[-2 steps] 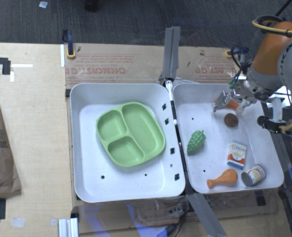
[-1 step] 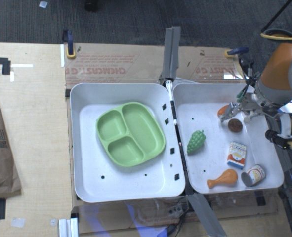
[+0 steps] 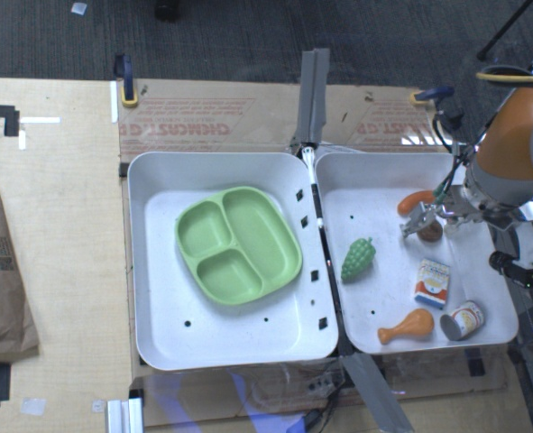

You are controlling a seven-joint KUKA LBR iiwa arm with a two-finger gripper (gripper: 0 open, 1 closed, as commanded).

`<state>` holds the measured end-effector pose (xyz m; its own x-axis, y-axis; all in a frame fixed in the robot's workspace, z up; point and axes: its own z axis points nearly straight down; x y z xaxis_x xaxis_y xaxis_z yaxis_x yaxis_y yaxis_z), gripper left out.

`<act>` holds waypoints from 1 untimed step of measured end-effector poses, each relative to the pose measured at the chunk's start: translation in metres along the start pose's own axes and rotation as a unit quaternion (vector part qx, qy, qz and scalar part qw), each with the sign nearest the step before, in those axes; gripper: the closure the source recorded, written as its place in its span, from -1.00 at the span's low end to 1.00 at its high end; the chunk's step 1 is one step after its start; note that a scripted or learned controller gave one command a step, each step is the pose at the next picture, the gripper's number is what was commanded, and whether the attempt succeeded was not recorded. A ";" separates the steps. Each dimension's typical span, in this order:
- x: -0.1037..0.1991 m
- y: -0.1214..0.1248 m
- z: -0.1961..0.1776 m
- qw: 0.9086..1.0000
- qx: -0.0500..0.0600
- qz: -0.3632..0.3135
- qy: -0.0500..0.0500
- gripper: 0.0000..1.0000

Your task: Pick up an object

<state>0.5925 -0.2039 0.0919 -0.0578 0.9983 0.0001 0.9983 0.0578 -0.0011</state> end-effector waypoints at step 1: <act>-0.001 0.000 -0.009 1.000 -0.001 0.001 0.000 1.00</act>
